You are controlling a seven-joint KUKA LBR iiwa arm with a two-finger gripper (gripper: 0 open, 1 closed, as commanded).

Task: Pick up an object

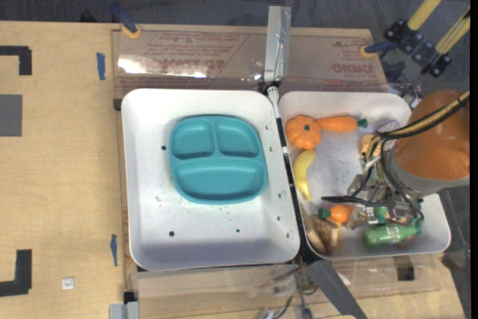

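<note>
Nearest the camera, along the near edge of the right bin (437,239), lie a green bottle-like item (390,234), a small orange piece (340,214) and a brownish object (323,237) at the near-left corner. Further back I note a small orange pumpkin (303,131), a carrot (340,124) just right of it, and a yellow banana (302,172) against the left wall. The left bin (142,183) carries a teal divided plate (217,158).

From my station, the arm (437,142) hangs over the right side of the right bin, and the gripper (377,198) sits low among cables just above the green item and the orange piece. I cannot tell whether it is spread or closed, and I see nothing held in it.

Assessment: the step in hand appears to be the descent onto a target, most likely the green item or the orange piece. No object is secured. The next move calls for closing squarely on one item without catching its neighbour, then lifting straight up.
</note>
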